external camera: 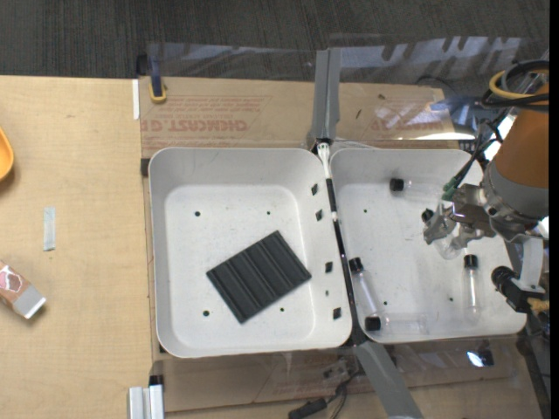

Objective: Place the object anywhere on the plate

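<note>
Student: Plate position, and what is to go on it?

Legend: Black ribbed rectangular plate (258,276) lies askew in the left white bin (162,234), toward 5 o'clock of its floor. Candidate objects lie in the right white bin (410,157): a clear capped tube (363,292) at 7 o'clock, a second clear tube (472,279) at 4 o'clock, and a small black cap (396,183) at 11 o'clock.

Student: Gripper state?

Legend: Gripper (450,225) hangs at 3 o'clock of the right bin; how far it is spread, or whether it grips anything, cannot be told. Judged best: confirm a hold, lift clear of the dividing rims, travel toward 9 o'clock, release low over the ribs.

Student: Surroundings?

Legend: Wooden bench (79,147) at 9 o'clock, brown cardboard (227,116) and dark floor (262,16) at 12 o'clock.
</note>
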